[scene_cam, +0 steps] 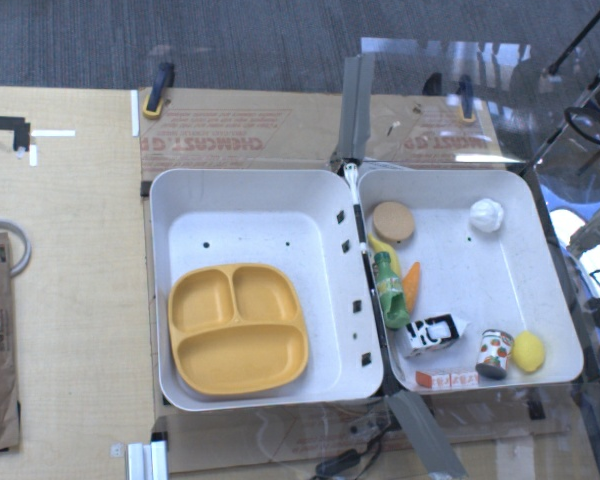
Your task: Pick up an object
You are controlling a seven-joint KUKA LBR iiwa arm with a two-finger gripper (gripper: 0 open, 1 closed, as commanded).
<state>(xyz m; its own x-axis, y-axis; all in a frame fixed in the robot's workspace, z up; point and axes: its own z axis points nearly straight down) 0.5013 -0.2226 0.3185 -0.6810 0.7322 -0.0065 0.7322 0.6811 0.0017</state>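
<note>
Right bin (525, 203): lemon (528, 351) beside can (494, 353).

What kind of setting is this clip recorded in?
Probably a robotics lab bench for pick trials: two white bins side by side on clamped cardboard, a yellow divided plate in the left one, toy food like a carrot and lemon in the right.

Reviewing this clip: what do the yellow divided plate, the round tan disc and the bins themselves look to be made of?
The yellow divided plate looks like moulded plastic with a smooth, semi-matte finish: uniform colour, rounded compartment ridges. The round tan disc could be wood or a toy food of plastic; its flat matte face leaves that open. The white bins look like thin formed plastic or coated sheet, with soft sheen and rounded corners.
</note>
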